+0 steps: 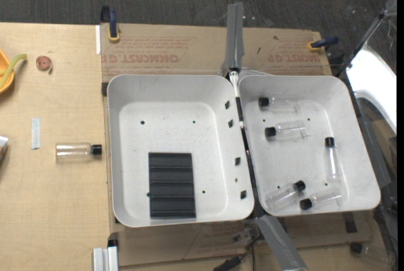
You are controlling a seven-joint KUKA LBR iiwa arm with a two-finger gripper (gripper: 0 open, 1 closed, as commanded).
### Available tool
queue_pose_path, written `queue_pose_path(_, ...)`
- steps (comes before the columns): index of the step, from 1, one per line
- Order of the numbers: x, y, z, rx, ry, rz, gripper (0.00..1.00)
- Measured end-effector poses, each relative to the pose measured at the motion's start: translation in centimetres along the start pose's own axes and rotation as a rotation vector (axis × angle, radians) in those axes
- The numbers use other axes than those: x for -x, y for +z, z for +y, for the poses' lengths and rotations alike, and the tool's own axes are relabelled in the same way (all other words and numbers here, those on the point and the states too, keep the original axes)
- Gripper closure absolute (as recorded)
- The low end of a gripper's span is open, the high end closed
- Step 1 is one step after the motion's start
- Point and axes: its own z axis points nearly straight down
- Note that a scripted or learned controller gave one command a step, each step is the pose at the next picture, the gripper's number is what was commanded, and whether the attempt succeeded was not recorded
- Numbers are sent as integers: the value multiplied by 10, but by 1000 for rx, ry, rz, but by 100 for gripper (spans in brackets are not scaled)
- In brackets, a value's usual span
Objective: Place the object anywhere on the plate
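Right, eyes on the black ribbed plate [171, 186], lying flat on the floor of the left bin [126, 94], close to its near wall, with nothing on it. Everything to be picked sits off to the right of the plate, across the divide, in the right bin [344, 94]: five clear vials with black caps, all on their sides. Furthest back from the plate is the top vial [279, 103]. Just nearer is the second vial [288, 131], cap pointing back toward the plate. Furthest right of the plate lies the long vial [331, 161], running front to back. About level with the plate there's a pair at the bin's near wall, the tilted vial [284, 194] and the corner vial [320, 201], close together, perhaps touching. None of them is on the plate, then. On the other side, left of the plate and outside the bins, a stray vial [76, 150] lies on the wooden bench [50, 213], cap toward the plate. Well behind the plate, two blue clamps [107, 16] pin down the cardboard sheet [170, 48]. As for the gripper, open or closed, I cannot tell from here.
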Motion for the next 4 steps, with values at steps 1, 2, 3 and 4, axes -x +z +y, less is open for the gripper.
queue_pose_path(1,2,0,6,0,131,1,0)
queue_pose_path(2,-15,0,-28,-2,312,0,0)
queue_pose_path(3,-2,0,10,-1,312,0,0)
queue_pose_path(4,12,0,1,-1,312,0,0)
